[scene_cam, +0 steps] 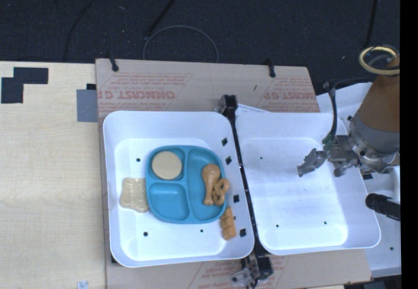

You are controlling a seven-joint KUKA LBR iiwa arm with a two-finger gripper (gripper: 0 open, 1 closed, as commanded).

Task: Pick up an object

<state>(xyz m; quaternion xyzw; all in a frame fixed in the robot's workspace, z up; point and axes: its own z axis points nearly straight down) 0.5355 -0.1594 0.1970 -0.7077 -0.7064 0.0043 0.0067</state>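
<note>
On the worktop [52,170] we count two shallow white plastic bins side by side, a left bin [124,131] and a right bin [294,229], meeting along a black divider near the middle. Inside the left bin we count one blue three-compartment plastic tray [173,206] lying at the bin's centre. We count four food-like pieces. One round beige disc [166,165] sits in the tray's upper left compartment. One tan drumstick-shaped piece [211,182] lies in the tray's right compartment, with what looks like a pretzel-like twist against it, though we cannot separate the two clearly. One pale cream flat slab [134,194] rests on the bin floor touching the tray's left edge. One small orange-brown lumpy piece [228,223] lies on the bin floor just beside the tray's lower right corner, near the divider.

Reaching in over the right edge of the right bin, the grey arm with its orange band [382,104] is cut off by the frame. Its jaws [311,163] point left over the upper right part of the right bin, well apart from every piece. They are small and dark, so we cannot tell whether they are released or clenched; nothing shows between them.
</note>
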